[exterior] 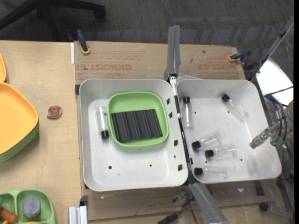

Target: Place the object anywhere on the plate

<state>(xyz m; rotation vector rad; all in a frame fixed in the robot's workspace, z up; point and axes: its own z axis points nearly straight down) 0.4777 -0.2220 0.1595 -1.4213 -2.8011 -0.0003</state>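
A green square plate (136, 97) sits in the left bin (135, 171), towards its back. A black ridged slab (137, 125) lies flat on the plate. A clear vial with a black cap (101, 121) lies in the left bin just left of the plate, touching neither plate nor slab. Several more clear, black-capped vials lie in the right bin (252, 169): one by the divider (187, 112), one at the back (233, 106), others near the front (206, 141). My gripper (261, 139) hovers at the right bin's right wall, mostly cut off by the frame edge.
A stack of yellow plates (14, 120) and a small brown knob (54, 111) lie on the bench to the left. A green tray with food items (25, 209) sits at the front left corner. Clamps (83, 45) hold the cardboard at the back.
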